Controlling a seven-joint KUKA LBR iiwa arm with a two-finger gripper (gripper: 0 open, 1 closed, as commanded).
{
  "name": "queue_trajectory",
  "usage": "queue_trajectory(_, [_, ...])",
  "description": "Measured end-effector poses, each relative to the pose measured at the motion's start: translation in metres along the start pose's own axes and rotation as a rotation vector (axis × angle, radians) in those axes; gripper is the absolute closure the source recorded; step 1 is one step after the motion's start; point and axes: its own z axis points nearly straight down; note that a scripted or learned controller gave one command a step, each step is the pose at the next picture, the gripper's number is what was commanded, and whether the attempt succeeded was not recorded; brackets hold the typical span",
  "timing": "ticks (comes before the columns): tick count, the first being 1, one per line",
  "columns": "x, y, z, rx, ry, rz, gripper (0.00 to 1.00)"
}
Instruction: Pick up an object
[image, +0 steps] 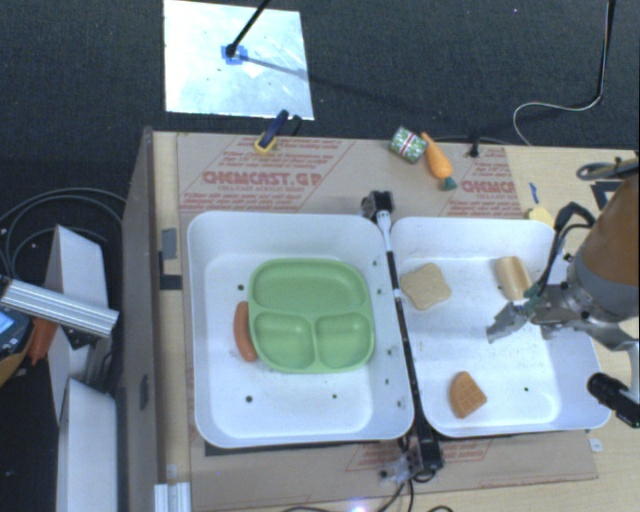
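Green tray (311, 316), orange sausage (242, 332), white bins (300, 425).

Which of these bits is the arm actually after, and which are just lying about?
Within the job, in the right bin under the gripper:
bread slice
bread roll
orange pastry

Lying about:
green tray and sausage in the left bin
toy carrot
green can
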Motion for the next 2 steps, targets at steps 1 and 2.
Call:
queue_trajectory(1, [0.051,-0.003,0.077,0.003,0.001,0.0,0.0])
queue_trajectory(2, [0.031,0.085,0.072,-0.002,0.0,0.0,0.0])
